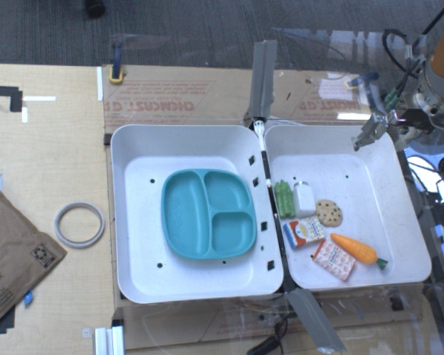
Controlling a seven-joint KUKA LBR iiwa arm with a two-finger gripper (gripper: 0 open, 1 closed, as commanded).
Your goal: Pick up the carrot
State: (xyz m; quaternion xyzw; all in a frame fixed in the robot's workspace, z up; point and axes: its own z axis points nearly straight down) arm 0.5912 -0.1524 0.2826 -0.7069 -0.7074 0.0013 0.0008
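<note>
Two white bins sit side by side on the surface (44, 146). Right bin (370, 172) holds the carrot (354, 248) near its front right corner, just beside a cookie (328, 212) and snack packets. Above the bin's far right corner hangs the tool (371, 130); its grip state cannot be made out.
</note>
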